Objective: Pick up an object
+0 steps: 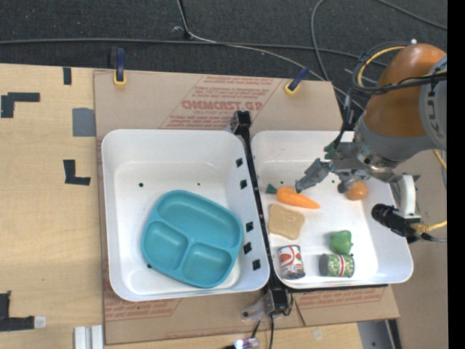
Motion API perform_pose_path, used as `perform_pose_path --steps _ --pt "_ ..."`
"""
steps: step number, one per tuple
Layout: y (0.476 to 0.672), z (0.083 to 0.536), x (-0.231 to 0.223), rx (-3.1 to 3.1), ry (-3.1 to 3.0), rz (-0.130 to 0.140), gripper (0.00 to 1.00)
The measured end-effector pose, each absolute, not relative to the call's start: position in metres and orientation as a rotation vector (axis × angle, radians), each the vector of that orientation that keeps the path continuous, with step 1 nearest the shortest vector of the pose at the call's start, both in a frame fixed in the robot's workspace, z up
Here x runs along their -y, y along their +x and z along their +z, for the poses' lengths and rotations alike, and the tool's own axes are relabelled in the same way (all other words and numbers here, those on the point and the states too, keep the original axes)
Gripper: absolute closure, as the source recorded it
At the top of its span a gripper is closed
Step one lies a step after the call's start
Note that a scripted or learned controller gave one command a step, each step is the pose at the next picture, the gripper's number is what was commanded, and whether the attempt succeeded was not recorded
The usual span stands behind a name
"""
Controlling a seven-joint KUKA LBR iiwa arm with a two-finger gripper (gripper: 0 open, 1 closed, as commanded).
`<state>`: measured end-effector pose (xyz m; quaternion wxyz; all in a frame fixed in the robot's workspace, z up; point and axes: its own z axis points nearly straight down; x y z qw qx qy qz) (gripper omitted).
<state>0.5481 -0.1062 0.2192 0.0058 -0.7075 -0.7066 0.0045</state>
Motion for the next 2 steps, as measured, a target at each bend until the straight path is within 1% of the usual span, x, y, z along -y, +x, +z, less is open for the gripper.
perform_pose_path --steps 1,2 --pt "0.550 0.224 0.106 2.221 -2.217 0.004 0.00" --pt "0.552 0.179 0.104 2.218 -2.216 0.009 0.00"
